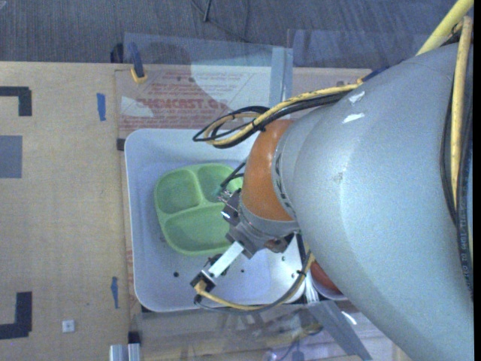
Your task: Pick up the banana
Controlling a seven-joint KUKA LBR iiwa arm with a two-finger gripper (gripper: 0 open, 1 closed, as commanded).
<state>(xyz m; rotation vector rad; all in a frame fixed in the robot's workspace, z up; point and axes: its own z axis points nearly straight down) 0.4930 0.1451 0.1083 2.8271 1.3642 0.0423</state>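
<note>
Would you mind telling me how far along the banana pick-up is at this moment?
Done: nothing visibly; no lift can be confirmed. In hand: the arm reaches over the white bin, its wrist above the edge of the green divided plate. Left: grasping and lifting the banana, whose place the arm may be hiding.

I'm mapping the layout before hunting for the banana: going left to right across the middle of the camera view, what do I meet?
Bench top → white bin, left wall → green divided plate → orange band on the arm → grey arm body.
</note>
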